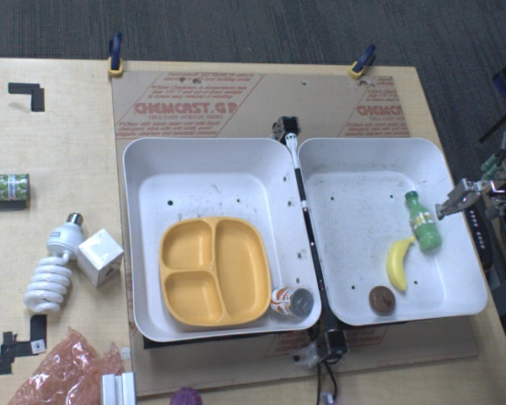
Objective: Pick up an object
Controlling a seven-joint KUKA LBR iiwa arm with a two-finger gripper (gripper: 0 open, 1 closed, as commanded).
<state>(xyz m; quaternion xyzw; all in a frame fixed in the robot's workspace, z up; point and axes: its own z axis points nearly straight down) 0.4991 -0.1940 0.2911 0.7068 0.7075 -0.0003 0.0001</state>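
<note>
- Bottle: green, small, lying in the right bin, close to its right wall. Long axis runs near-vertical in the frame w/ a slight lean; cap end toward the far wall, fat base toward the near side. Pale label around the middle.
- Banana: yellow, just below-left of the bottle base, touching or almost touching it, can't tell which. Curved, long axis roughly upright in the frame, upper tip aimed at the bottle.
- Brown round lump: near the front wall of the right bin, just below the banana, apart from it.
- Claw: at the right rim of the right bin, just right of the bottle's upper half. Metal fingers point left toward the bottle; nothing seen between them. Too small and edge-on to judge the gap: can't tell wide or narrow.
- Left bin: holds a yellow divided plate, 3 sections, set toward the front. Small can on its side at the front right corner, touching the plate edge, grey end facing right.
- Bench, left of the bins: spiral light bulb, white cube right beside it, green can farther back, red mesh bag at the front edge.
- Brown board under both bins, clamped at the far edge by two blue clamps.
</note>
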